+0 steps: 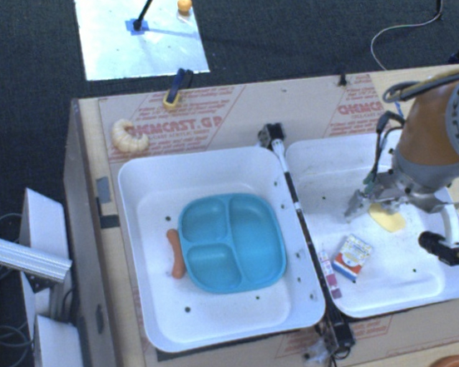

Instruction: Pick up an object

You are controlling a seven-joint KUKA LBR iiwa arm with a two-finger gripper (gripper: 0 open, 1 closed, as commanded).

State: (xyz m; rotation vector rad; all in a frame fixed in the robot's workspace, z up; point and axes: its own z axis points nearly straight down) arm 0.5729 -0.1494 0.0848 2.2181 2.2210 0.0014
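Orange sausage: lies in the left bin, well left of the tool, just beside the blue divided plate.
Small carton: red and white, in the right bin, below and just left of the tool.
Tool: low over the right bin's floor; whether it is released or clenched I cannot tell.
Yellow piece: flat, close under the tool's right side, partly hidden by the arm.
Step in hand: likely the reach down for a grasp; nothing looks lifted.
Next move: judged to need centring over the yellow piece or the carton, then closing and raising.
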